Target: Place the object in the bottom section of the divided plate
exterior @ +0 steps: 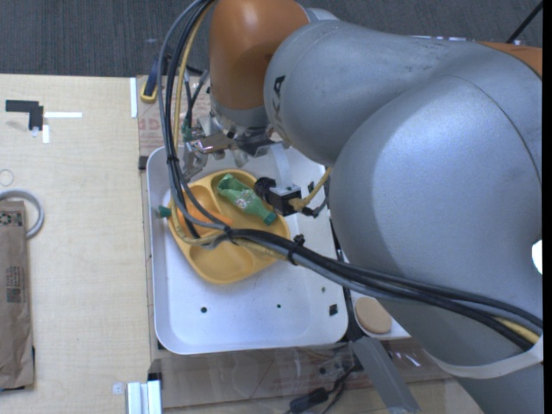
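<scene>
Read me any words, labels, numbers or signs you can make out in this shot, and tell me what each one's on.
Nothing can be read for certain.
Brown paper packet at the left edge: dark printed marks, too small and blurred to read.
Grey arm: a dark mark by the orange band, not legible.
Yellow divided plate and green object: no lettering seen.

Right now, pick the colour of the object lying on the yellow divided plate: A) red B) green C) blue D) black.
B: the object on the yellow divided plate is green, lying across the plate's upper part beneath the arm's cables.
</scene>
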`<state>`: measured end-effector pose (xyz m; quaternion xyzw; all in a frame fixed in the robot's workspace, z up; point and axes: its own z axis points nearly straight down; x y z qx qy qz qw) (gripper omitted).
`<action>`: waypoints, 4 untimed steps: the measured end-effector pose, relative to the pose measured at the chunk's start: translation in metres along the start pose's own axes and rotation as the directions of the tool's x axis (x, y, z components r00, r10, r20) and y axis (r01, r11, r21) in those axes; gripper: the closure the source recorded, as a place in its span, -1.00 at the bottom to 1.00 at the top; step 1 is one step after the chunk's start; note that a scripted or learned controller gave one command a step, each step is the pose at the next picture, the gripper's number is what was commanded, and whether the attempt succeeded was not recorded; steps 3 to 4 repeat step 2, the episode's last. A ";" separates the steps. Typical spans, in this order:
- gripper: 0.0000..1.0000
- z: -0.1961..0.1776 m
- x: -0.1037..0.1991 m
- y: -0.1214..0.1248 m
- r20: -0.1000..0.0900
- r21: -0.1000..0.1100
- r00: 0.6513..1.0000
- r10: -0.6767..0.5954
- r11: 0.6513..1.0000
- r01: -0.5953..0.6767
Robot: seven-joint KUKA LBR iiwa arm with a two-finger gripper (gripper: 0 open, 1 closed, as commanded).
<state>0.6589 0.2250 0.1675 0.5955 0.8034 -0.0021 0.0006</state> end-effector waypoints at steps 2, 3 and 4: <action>1.00 -0.009 -0.001 0.000 0.003 -0.001 1.000 -0.001 1.000 0.001; 1.00 -0.009 -0.001 0.000 0.003 -0.001 1.000 -0.001 1.000 0.001; 1.00 -0.009 -0.001 0.000 0.003 -0.001 1.000 -0.001 1.000 0.001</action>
